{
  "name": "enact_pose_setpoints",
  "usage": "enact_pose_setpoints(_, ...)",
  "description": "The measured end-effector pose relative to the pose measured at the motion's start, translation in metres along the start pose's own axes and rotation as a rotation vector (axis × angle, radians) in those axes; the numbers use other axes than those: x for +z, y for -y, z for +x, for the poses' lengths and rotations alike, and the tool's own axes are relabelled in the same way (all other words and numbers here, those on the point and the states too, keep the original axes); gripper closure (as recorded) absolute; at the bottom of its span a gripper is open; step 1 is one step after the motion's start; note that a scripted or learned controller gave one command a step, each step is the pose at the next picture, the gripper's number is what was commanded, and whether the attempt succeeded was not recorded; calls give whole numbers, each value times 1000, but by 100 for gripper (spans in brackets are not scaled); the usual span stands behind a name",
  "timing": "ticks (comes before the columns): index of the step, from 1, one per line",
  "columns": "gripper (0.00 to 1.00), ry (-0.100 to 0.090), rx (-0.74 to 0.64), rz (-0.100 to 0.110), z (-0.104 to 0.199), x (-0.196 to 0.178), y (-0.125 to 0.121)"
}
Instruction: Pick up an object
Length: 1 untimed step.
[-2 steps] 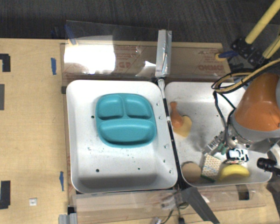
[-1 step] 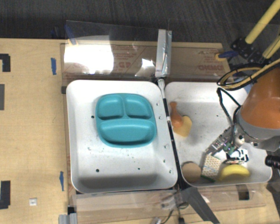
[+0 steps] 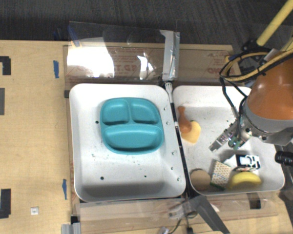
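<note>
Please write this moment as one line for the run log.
arm: over right bin | gripper: above bin floor, nothing seen held | nearest: yellow object | left bin: teal tray

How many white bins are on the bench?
2. The left bin holds a teal divided plate. The right bin sits beside it, with small objects inside, under the arm.

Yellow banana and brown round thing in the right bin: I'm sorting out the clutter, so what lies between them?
In the camera view, a small tan speckled sponge-like block lies between the banana and the brown round object, near the right bin's front wall.
</note>
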<state>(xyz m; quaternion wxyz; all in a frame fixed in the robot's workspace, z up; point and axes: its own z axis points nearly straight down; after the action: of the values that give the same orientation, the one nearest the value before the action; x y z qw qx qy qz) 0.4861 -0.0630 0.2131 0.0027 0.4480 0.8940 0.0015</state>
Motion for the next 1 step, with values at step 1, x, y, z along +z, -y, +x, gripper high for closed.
enact_pose_setpoints(1,100,2,-199,1,-19,-58,20)
